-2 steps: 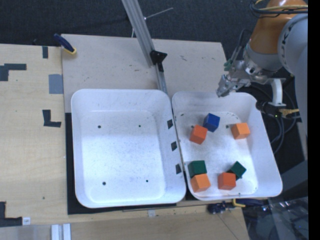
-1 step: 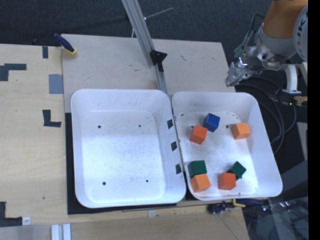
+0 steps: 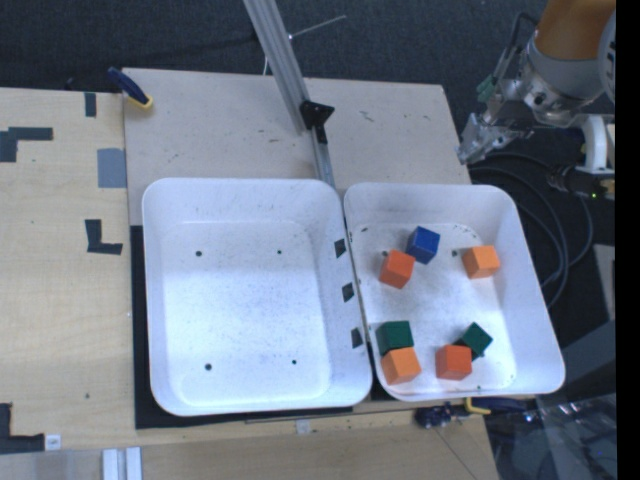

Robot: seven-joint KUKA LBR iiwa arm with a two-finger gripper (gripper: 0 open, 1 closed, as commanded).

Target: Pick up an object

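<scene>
The two-finger gripper (image 3: 478, 146) is hanging beyond the right white plastic bin (image 3: 520, 230), well apart from the small blue cube (image 3: 424, 243) and orange cube (image 3: 397, 268) lying inside it. No readable writing is showing.

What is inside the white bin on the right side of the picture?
Inside the right bin lie seven cubes: one blue, four orange and two dark green. Whatever may be under the cubes is covered.
</scene>
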